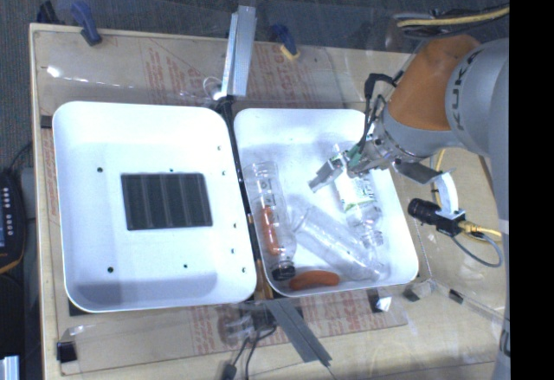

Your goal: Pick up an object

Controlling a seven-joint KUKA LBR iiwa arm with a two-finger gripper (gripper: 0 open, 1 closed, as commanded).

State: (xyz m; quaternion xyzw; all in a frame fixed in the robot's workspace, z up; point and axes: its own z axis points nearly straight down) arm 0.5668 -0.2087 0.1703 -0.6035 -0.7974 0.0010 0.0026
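Right white bin of clear bottles, claw above them, its state unclear.

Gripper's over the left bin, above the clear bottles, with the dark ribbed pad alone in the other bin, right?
Wrong bin. The camera view shows the gripper over the right bin, above the clear bottles. The dark ribbed pad lies alone in the left bin.

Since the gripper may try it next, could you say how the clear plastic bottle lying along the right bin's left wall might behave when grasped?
The clear bottle lies on its side, so it may roll when nudged. It looks thin-walled and glossy, so probably light, slippery and squashable.
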